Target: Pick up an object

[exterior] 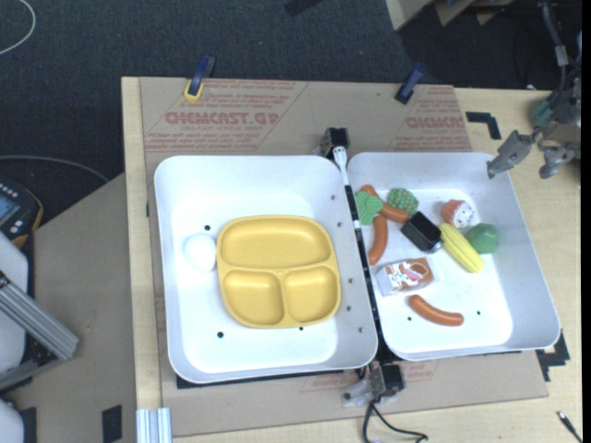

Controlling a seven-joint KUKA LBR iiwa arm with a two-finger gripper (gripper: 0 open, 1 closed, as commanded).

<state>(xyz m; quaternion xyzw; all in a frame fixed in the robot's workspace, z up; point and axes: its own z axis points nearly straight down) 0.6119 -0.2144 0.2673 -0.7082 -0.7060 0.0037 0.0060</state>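
Although the pincer [528,150] hangs just outside the far right corner of the right bin [526,289], whether its fingers are spread or pressed together I cannot tell; nothing shows between them. "Near" below means near the pincer.

Nearest, down and to its left, lie a small red-and-white toy [457,213] and a green round toy [483,238], with a yellow corn cob [461,247] just beside both. Any of these looks a fair choice: they appear to be light, stiff plastic play food, probably smooth and inclined to slip or roll. The corn cob seems best taken across its narrow middle, fingers square to its length.

A little farther left sits a black block [421,232], touching an orange carrot [395,213] and near a green leafy piece [403,198]. Beyond lie another green piece [367,208], an orange sausage-like stick [378,240], a flat printed packet [406,275] and a red hot dog sausage [435,312]. The packet would likely be hard to pinch off the bin floor.

Farthest, well apart in the left bin [175,275], rest a yellow divided tray [276,270] and a white egg-like ball [199,250]. Both bins stand on the tabletop [88,275].
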